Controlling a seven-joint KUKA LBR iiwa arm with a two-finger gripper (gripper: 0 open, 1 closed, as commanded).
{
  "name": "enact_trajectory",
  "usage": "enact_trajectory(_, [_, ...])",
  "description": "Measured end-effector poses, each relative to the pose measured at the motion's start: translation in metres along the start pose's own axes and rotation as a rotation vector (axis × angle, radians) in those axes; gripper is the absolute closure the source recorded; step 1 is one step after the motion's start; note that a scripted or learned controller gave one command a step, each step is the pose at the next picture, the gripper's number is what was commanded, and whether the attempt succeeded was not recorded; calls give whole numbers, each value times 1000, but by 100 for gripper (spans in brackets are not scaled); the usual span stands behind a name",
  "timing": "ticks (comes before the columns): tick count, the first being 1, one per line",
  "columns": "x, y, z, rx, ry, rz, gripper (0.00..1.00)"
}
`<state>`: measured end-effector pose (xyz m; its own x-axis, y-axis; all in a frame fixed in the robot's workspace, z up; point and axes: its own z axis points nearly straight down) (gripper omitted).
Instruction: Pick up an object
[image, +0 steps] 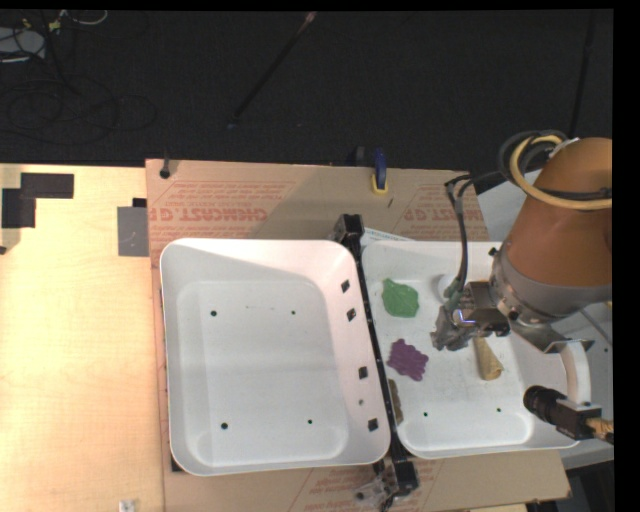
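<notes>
The claw (456, 328) hangs low in the right bin (470, 440) — whether it is spread or pressed together, I cannot tell. A tan stick (488, 360) lies just beside it. A green lump (400, 298) and a purple lump (407, 359) sit near the bin's left wall. The left bin (190, 300) sits beside it on the worktop (70, 350).

Green lump (400, 298), purple lump (407, 359) and tan cylinder (488, 359) lie in the right bin (470, 440)
</notes>
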<state>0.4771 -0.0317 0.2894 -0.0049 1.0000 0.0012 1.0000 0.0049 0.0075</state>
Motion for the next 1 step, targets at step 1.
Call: enact_trajectory(1, [37, 25, -89, -1, 0, -1, 100])
